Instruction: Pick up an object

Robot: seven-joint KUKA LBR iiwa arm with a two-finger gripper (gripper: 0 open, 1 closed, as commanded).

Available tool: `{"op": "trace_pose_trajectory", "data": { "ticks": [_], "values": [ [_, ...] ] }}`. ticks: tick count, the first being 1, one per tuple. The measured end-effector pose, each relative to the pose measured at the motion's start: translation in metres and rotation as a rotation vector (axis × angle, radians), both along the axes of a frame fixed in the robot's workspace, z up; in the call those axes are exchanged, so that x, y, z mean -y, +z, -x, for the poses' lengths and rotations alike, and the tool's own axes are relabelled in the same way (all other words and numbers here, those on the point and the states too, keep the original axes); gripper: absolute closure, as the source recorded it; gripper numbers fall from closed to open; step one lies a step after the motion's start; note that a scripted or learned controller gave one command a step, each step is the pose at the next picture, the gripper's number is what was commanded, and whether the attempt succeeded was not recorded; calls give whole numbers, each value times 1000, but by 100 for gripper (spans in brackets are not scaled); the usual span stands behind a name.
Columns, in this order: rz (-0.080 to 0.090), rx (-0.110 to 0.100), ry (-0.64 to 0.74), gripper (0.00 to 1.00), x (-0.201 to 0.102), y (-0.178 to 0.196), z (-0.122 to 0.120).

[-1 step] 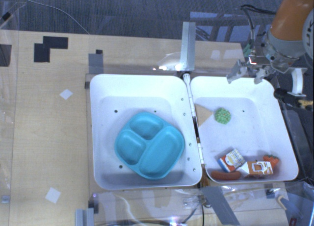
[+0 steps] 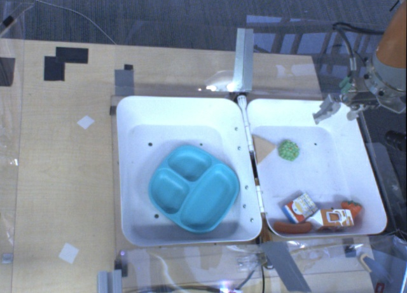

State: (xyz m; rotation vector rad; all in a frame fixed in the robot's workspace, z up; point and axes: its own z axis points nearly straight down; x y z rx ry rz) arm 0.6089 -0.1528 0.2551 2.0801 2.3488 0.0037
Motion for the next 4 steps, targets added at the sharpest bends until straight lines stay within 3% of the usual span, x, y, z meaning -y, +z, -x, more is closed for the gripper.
{"op": "trace_pose_trajectory", "data": {
  "ticks": [1,2,3,4],
  "values": [
    [-2,-2,-353,0,-11,-93,-48],
    [-2,4,-221,0,-56,-167,-18],
    [-1,2,-73,0,-90,-68,-42],
    [2,19,80,0,-53,-151,0]
  ]
}}
